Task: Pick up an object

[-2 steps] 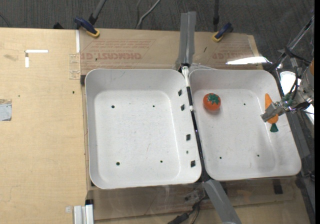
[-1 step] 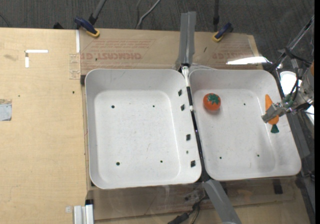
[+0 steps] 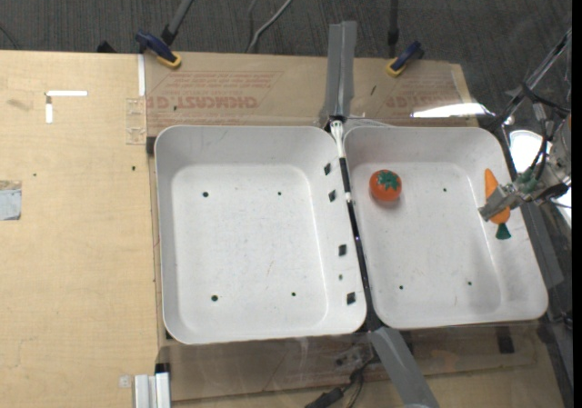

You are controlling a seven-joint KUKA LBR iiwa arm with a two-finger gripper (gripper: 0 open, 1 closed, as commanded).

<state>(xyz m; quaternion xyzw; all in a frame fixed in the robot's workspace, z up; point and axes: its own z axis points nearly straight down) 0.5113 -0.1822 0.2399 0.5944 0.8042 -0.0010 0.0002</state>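
Fingers of the gripper point(image 3: 500, 206): whether apart or together cannot be told; a grey part of the tool lies across the middle of a carrot point(image 3: 491, 183) and hides the contact.

Gripper position: over the right side of the right bin point(image 3: 436, 256), close to its right wall, about midway between the far and near walls.

Carrot: small and orange with a green tip at its near end; it lies lengthwise far to near along the right wall; its far end and near end show on either side of the grey part; whether it rests on the bin floor or is raised cannot be told.

Tomato point(image 3: 386, 186): round, orange-red with a green top; it sits on the floor of the right bin, in the far left area, near the wall shared with the left bin point(image 3: 245, 243); well apart from the gripper.

Both bins sit touching side by side on a tan bench point(image 3: 73, 243); a cardboard sheet point(image 3: 218, 97) lies beyond them, with a clamp point(image 3: 159, 49) at its far left corner and a second clamp point(image 3: 405, 56) toward its far right.
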